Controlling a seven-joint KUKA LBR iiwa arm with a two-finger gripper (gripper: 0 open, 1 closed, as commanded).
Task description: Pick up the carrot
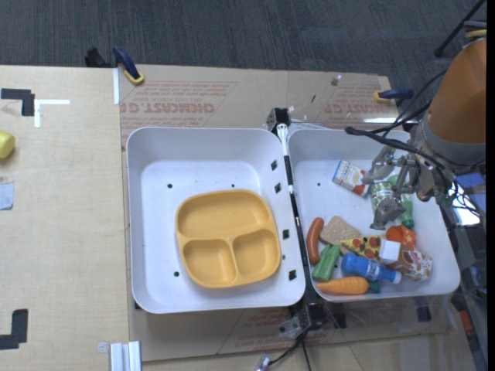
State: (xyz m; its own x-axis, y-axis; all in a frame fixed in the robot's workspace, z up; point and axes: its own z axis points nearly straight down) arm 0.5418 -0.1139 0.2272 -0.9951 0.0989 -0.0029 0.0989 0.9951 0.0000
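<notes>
Carrot (343, 286) at bin's near edge, well apart from claw (394, 207).

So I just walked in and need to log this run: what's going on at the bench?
A robot arm reaches in from the right, its gripper hanging over the right bin, which holds a jumble of toy food. The carrot it is meant to pick up lies at the bin's near edge, apart from the gripper and untouched. The left bin holds a yellow divided plate.
</notes>
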